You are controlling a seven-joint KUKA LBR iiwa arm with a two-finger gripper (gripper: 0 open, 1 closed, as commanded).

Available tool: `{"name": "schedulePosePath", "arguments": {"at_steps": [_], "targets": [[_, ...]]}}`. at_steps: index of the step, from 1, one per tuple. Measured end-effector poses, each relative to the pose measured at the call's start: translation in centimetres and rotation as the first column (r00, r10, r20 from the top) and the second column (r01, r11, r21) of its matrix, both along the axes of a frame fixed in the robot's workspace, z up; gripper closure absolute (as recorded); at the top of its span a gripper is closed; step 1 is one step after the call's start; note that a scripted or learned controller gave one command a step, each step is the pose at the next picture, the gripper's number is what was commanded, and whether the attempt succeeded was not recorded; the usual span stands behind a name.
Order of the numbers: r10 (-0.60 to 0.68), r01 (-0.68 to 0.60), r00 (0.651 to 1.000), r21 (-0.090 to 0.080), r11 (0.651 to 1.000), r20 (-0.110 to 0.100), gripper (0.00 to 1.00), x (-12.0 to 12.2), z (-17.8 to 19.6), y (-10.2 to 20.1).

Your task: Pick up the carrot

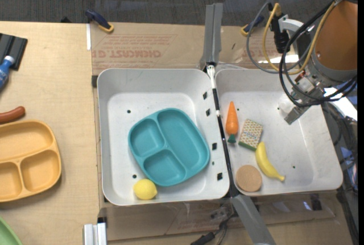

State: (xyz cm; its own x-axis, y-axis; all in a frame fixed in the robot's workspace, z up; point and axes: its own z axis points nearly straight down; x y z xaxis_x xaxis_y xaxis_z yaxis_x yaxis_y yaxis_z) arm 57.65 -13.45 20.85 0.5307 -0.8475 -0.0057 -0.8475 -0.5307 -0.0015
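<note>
**Carrot lying untouched at left wall of right bin; arm waiting at far right**

Two white bins are being viewed side by side at centre frame. The left bin (114, 96) is being occupied by a teal divided plate (168, 147) and a yellow lemon (145, 189) at its lower edge. The right bin (313, 158) is being shared by four small items.

The arm (335, 39) is being seen at upper right, trailing cables, with the gripper (296, 107) hanging over the bin's upper right area, well apart from the carrot. Nothing is being held that can be made out; how wide it stands cannot be told at this angle.

The carrot (231, 119) is lying lengthwise, just beside the divider wall, green end toward the bottom of the frame. A sponge-like block (251, 134) is sitting just right of it, then a banana (266, 162) and a round brown disc (248, 178) lower down.

Handling is being judged as follows: likely a light, stiff, smooth toy, tapered, so prone to slipping. The thick orange middle is being favoured, pinched across its width; the wall is leaving little clearance on the left.
</note>
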Motion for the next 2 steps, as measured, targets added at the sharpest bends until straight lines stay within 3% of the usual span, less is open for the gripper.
{"name": "schedulePosePath", "arguments": {"at_steps": [1, 2], "targets": [[0.235, -0.235, 0.972, 0.000, 0.972, 0.003, 1.00, 1.5, 2.3, -3.4], [0.150, -0.150, 0.989, -0.001, 0.989, 0.004, 1.00, -0.5, 9.1, -8.1]]}}
